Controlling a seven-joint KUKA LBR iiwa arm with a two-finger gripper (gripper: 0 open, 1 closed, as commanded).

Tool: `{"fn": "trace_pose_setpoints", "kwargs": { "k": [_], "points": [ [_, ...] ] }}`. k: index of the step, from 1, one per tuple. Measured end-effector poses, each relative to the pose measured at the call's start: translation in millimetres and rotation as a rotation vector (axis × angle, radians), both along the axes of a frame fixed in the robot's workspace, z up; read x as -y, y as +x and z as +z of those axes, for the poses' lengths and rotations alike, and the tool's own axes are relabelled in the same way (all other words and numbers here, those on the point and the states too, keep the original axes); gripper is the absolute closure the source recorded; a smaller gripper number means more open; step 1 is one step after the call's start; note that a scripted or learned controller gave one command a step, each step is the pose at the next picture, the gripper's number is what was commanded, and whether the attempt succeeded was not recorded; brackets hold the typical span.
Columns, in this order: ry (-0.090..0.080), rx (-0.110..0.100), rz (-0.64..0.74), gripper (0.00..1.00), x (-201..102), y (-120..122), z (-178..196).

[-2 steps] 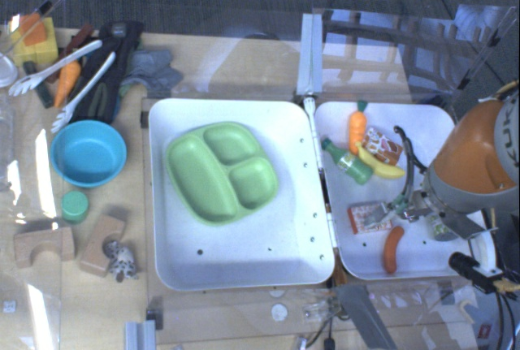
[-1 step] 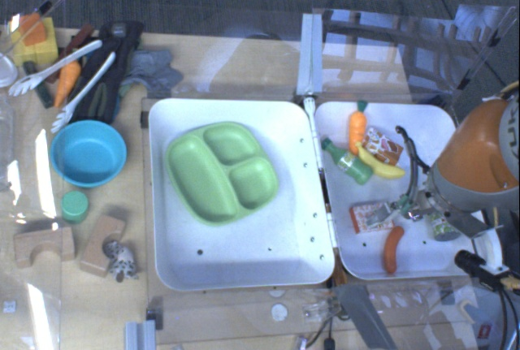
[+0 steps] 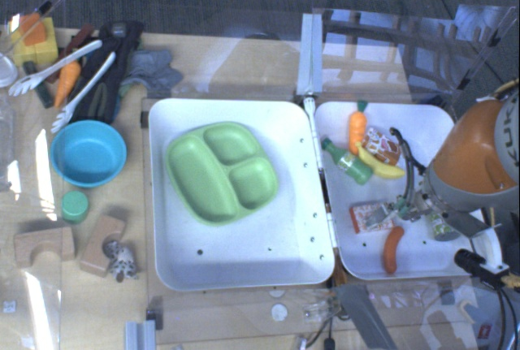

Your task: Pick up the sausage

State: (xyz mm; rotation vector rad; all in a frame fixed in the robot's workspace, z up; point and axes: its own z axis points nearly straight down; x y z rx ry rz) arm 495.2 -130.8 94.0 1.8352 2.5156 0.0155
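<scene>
Hovering low over the right bin (image 3: 443,117), my gripper (image 3: 413,206) sits at the middle right of the frame, just above the sausage (image 3: 392,248); whether its jaws are wide or narrow I cannot tell. That sausage lies near the bin's lower edge, below a small red-and-white packet (image 3: 372,217). Higher up in the same bin are a carrot (image 3: 357,127), a green bottle (image 3: 348,162) and a banana (image 3: 382,163). A green divided plate (image 3: 221,170) rests in the left bin (image 3: 166,259).
</scene>
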Motion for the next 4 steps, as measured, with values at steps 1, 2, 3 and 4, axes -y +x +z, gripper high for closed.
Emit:
{"fn": "trace_pose_setpoints", "kwargs": {
  "k": [1,2,3,4],
  "points": [
    [0.014,-0.008,-0.156,0.0,4.4,-1.7,-0.7],
    [0.003,-0.002,-0.104,0.0,-2.0,-1.3,-0.4],
    [0.01,-0.003,-0.055,0.0,8.0,0.3,0.0],
    [0.001,0.002,0.021,0.0,5.2,1.0,0.2]
  ]
}}
